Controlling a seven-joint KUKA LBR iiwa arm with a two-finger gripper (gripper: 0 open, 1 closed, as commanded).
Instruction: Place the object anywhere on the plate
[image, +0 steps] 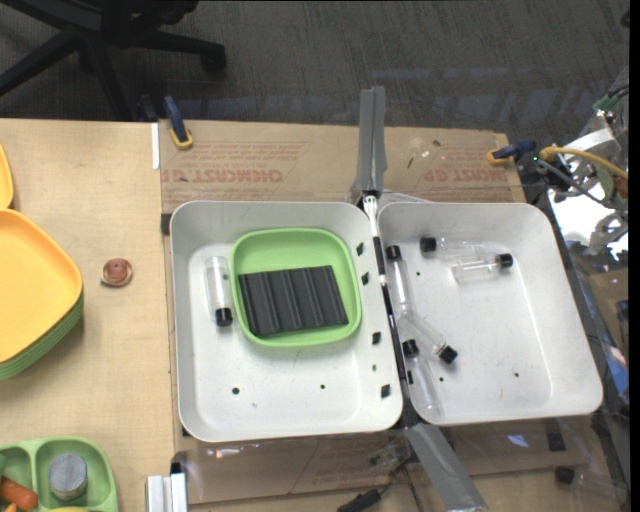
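Several clear vials (480, 266) lie in the right bin (530, 390), the green plate (296, 243) in the left; jaws' state cannot be told. Slick, round vials could slip or roll off.

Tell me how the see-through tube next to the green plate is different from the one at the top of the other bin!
The tube beside the green plate lies in the left bin, pointing up and down the picture, with its black cap at the lower end. The tube in the right bin lies nearly sideways, its black cap at the right end. The first nearly touches the green plate; the second lies well apart from it. Both are clear tubes with black caps.
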